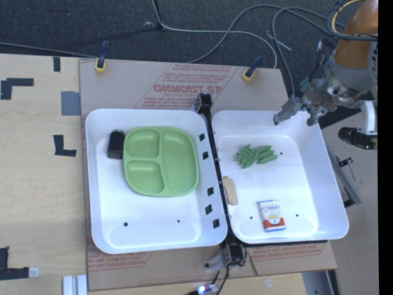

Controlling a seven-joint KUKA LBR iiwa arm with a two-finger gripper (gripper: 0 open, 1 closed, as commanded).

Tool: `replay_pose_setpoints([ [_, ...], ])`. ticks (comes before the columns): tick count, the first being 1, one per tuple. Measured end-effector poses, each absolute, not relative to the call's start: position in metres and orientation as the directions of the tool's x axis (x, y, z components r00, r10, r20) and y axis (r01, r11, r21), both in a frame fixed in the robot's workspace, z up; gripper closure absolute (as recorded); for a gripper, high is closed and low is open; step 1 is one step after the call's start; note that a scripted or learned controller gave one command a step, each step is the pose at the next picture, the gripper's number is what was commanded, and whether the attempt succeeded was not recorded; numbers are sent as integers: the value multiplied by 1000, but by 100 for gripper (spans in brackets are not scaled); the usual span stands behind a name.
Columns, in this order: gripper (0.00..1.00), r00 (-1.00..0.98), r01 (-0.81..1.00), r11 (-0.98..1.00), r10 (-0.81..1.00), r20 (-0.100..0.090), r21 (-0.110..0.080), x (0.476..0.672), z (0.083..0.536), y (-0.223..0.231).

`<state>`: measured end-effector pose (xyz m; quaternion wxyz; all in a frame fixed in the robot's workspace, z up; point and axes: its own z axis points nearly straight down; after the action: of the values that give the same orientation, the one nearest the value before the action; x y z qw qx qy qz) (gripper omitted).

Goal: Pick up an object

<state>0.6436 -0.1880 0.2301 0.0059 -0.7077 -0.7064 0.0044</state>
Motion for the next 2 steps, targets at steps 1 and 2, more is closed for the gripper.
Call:
replay_pose_setpoints([
  [1,0,-1,1000,1,1000,-1,-1,646,239,-188],
  [2,0,-2,1000,2,1000,-1,-6,644,186,-177],
])
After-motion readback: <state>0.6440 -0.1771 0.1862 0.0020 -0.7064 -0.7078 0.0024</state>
